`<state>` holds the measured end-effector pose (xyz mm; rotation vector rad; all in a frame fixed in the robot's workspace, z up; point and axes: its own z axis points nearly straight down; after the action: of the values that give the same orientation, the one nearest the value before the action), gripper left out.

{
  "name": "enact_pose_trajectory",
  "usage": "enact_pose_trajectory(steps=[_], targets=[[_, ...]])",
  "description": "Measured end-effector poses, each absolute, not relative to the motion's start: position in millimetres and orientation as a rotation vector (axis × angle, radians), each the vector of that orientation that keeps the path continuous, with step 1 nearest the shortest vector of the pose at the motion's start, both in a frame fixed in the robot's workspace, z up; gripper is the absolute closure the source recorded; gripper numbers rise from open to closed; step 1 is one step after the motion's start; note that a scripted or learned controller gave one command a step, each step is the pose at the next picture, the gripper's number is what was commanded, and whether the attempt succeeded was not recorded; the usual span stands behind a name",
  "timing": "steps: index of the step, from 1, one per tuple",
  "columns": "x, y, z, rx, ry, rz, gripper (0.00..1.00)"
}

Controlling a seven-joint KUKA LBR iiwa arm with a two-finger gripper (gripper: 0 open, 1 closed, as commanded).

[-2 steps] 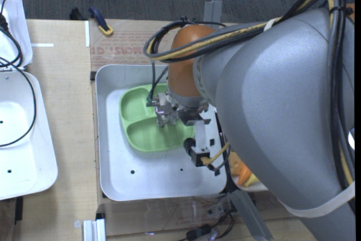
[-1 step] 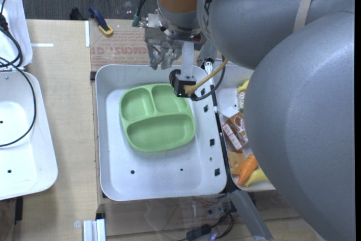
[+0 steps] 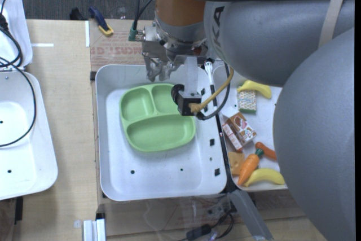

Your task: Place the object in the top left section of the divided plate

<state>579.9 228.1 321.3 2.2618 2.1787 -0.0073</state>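
**Gripper above plate rim**

We see the gripper [image 3: 159, 70] over the far rim of the green divided plate [image 3: 157, 117] in the white bin [image 3: 158, 178]. We cannot tell its closure state. Toy foods lie in the right bin: banana [image 3: 255, 88], carrot [image 3: 247, 168].

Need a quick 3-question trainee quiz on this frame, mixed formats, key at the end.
1. True or false: the green divided plastic plate lies in the left white bin, the one nearer the centre of the camera view.
2. Multiple choice: the gripper sits above which edge of the plate? A) far edge B) near edge C) left edge
3. Fill in: beside the orange toy carrot in the right bin lies a yellow toy ____.

Key: 1 true; 2 A; 3 banana. A second yellow banana lies farther back in that bin.
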Motion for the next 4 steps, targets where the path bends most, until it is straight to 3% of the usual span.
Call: enact_pose_trajectory(steps=[1, 2, 3, 4], targets=[[523.6, 228.5, 273.2, 1.69, 2.65, -0.008, 1.0], [540.2, 192.9, 286.1, 1.65, 2.672, -0.004, 1.0], [544.6, 202.6, 235.9, 1.365, 2.831, -0.006, 1.0], [477.6, 208.2, 202.7, 1.221, 2.897, -0.005, 1.0]])
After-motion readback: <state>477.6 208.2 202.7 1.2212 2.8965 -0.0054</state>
